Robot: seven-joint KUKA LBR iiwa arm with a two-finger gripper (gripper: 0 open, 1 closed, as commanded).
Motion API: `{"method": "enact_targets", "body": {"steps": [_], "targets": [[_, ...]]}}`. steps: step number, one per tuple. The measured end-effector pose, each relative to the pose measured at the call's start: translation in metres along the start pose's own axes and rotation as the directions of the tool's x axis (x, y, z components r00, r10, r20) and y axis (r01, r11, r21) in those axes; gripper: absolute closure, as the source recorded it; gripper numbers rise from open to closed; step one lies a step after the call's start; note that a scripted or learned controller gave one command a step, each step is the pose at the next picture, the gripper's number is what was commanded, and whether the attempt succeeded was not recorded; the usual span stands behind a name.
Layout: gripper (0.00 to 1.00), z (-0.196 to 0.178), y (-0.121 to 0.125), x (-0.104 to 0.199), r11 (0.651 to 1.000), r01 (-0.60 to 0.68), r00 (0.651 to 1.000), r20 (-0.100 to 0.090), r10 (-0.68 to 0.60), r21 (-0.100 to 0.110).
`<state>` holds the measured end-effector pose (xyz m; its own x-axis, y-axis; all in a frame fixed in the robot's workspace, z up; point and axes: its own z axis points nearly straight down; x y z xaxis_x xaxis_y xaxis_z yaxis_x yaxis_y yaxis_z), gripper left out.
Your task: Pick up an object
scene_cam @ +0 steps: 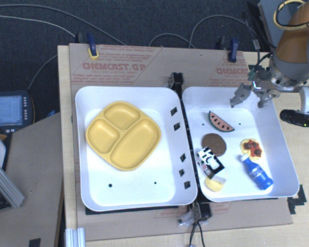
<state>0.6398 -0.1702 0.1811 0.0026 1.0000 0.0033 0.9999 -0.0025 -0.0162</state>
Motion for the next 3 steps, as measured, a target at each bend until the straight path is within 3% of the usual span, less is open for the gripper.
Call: {"method": "enact_targets", "body": {"steps": [1,3], "targets": [[0.0,-0.01,0.003,0.0,1.0,0.003,1.0,0.003,-0.003,-0.015],[0.0,0.078,-0.003,0.01,1.0,0.004,1.0,0.002,-0.004,-0.011]]}}
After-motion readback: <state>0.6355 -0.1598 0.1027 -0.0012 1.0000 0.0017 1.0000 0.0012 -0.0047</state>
